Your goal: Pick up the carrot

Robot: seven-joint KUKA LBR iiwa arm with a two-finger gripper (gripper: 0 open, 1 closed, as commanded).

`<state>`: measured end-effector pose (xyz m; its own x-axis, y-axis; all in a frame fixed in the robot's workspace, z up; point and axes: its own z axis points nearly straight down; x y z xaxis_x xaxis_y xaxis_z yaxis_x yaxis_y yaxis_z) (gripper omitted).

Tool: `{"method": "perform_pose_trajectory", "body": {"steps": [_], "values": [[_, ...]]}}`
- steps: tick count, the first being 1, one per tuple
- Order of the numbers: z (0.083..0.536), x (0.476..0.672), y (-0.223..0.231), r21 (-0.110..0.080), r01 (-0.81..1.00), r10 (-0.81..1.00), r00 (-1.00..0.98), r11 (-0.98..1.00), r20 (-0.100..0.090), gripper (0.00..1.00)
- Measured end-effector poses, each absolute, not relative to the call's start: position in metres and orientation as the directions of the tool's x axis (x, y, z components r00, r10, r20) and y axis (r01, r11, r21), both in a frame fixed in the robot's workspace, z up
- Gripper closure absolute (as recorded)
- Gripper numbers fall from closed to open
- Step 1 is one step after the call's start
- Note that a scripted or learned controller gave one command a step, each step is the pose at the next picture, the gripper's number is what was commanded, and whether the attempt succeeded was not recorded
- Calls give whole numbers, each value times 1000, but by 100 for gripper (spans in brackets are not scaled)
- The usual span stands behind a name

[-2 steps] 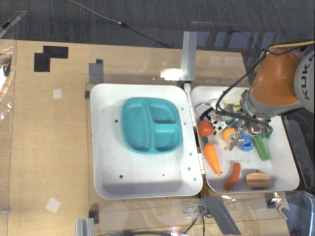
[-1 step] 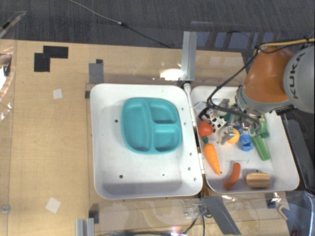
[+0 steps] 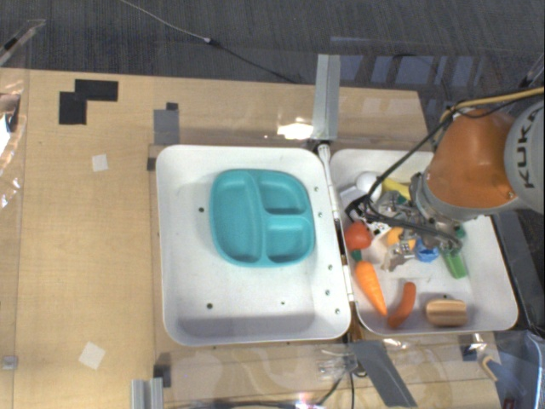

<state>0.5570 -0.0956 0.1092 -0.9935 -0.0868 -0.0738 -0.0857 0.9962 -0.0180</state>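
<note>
The carrot [image 3: 369, 285] lies in the right bin [image 3: 502, 301], close to that bin's left wall and a little toward the near edge. Its long axis runs on a diagonal: the broad end sits up and to the left, the narrow tip points down and to the right, toward the near rim. Nothing lies on top of it, and its upper surface is in plain sight.

Just above its broad end sits a red tomato-like piece [image 3: 358, 237], nearly touching. To the right of its tip lies a reddish sausage [image 3: 403, 304], tilted and nearly parallel, its lower end close to the carrot's tip. Further right, near the bin's near-right corner, rests a small bread roll [image 3: 445, 312]. A green piece [image 3: 456, 261] stands beside the right wall.

The gripper [image 3: 409, 247] hangs above the middle of the right bin, up and to the right of the carrot and apart from it, among small coloured items. Whether its fingers are apart or closed cannot be told, and no object is visibly between them. The arm's orange band [image 3: 468, 164] bulks over the bin's far-right part, the arm coming in from the right.

The left bin [image 3: 183, 245] holds a teal divided plate [image 3: 261, 217] in its middle, with bare white floor around it. The two bins meet at a narrow ridge just left of the carrot.
</note>
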Motion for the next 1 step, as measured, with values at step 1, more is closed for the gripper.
{"method": "perform_pose_trajectory", "body": {"steps": [1], "values": [[108,587,-90,-12,-45,-45,-998,999,-50,0]]}}
